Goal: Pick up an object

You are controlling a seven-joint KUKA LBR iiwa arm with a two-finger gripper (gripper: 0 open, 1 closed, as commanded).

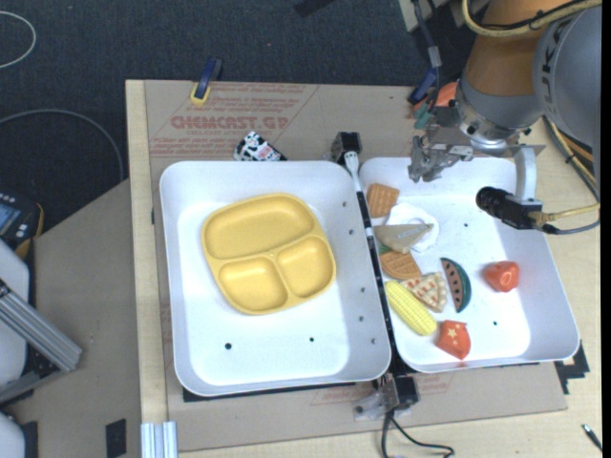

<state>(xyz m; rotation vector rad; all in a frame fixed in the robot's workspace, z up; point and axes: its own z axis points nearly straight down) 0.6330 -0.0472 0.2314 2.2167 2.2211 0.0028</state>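
Where the objects lie: all in the right bin (535, 322), most crowded along its left wall, two red pieces farther out.
Corn cob (409, 305): flat at the lower left of that bin, long axis running from upper left to lower right, lower end pointing at the red pepper (454, 338).
Watermelon slice (457, 283): right of the corn, long axis nearly up-and-down in the frame, dark rind bowed toward the right.
Waffle wedge (430, 290): between corn and watermelon, touching the corn.
Upper cracker (382, 198): top of the row along the left wall.
Pale wedge (406, 233): just below it, above the lower cracker (399, 263).
Tomato (501, 275): alone at the right, well apart from the row.
Gripper (430, 165): upper right of the frame, over the bin's upper edge, just right of the upper cracker; whether it is open or closed cannot be told.
Left bin (191, 332): holds a yellow divided plate (267, 251).
Table (315, 127): carries both bins side by side.
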